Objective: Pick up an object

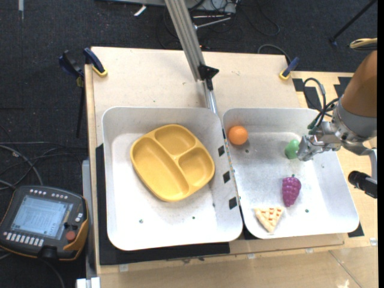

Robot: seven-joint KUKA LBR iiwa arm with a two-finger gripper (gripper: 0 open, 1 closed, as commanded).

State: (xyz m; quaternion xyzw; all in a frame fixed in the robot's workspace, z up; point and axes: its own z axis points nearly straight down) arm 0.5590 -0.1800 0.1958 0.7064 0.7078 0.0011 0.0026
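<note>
The right bin (324, 179) holds an orange ball (238, 135) at its far left, a small green object (292, 148) toward the far right, a purple grape bunch (291, 190) in the middle and a yellow waffle-like wedge (269, 218) near the front. My gripper (306, 150) reaches in from the right and sits right against the green object, partly covering it. I cannot make out how its fingers stand or whether the green object lies between them.
The left bin (120, 221) carries a yellow divided plate (173, 161). A slanted metal pole (186, 32) rises behind the bins. A teach pendant (42, 221) lies off the bench at the lower left. Clamps sit at the bench's far corners.
</note>
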